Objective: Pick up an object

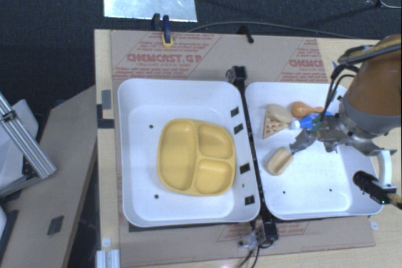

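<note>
We see two shallow white bins side by side on the bench. In the left white bin (135,110) lies a pale yellow plastic tray with three compartments (196,156), sitting roughly at that bin's centre.

The right white bin (314,198) holds the loose pieces. At about ten o'clock in it lies a tan wedge-shaped piece speckled with dark dots, like a pizza slice (274,125), with a pale cream rounded piece (280,112) touching its upper edge. Just to the three o'clock side of those sits a small orange rounded piece with a narrow neck (302,109). Nearer the bin's centre-left, at about eight o'clock from the wedge's far end, lies a beige oblong piece shaped like a small bread roll (279,161), tilted on a diagonal.

The grey arm reaches in from three o'clock, its orange band bulking over the bin's right side. The two-finger gripper (300,141) points toward nine o'clock and hangs low over the bin floor. Its dark tip lies just beside the upper right end of the beige roll, at about one o'clock from the roll's middle; we cannot tell whether they touch. The wedge sits near the tip at about eleven o'clock from it. We cannot tell from this slant whether the jaws stand open or closed, and no piece shows between them.
</note>
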`<state>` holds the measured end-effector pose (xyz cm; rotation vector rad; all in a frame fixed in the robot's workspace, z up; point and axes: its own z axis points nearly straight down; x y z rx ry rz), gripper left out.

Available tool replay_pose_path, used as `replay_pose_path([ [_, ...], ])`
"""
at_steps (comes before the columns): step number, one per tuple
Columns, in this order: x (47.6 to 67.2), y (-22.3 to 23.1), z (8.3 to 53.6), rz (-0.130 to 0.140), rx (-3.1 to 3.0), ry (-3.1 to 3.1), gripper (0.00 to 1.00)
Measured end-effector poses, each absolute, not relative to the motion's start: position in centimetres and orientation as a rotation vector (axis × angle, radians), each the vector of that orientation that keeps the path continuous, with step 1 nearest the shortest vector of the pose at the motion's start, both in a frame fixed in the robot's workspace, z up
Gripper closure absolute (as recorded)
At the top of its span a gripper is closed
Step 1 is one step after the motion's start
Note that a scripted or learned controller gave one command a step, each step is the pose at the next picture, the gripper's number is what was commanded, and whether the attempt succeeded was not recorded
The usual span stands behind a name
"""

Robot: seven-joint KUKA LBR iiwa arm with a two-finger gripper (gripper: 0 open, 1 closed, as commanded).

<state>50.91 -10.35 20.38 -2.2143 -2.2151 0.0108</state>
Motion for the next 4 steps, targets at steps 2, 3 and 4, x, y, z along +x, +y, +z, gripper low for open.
replay_pose_path([
  [2, 50.9, -9.8, 14.9, 0.002, -2.217, -2.222, 0.0],
  [3, 50.4, -9.9, 8.9, 0.0, -2.217, -2.22, 0.0],
  [4, 50.7, -9.9, 8.8, -0.009, -2.222, -2.224, 0.0],
])
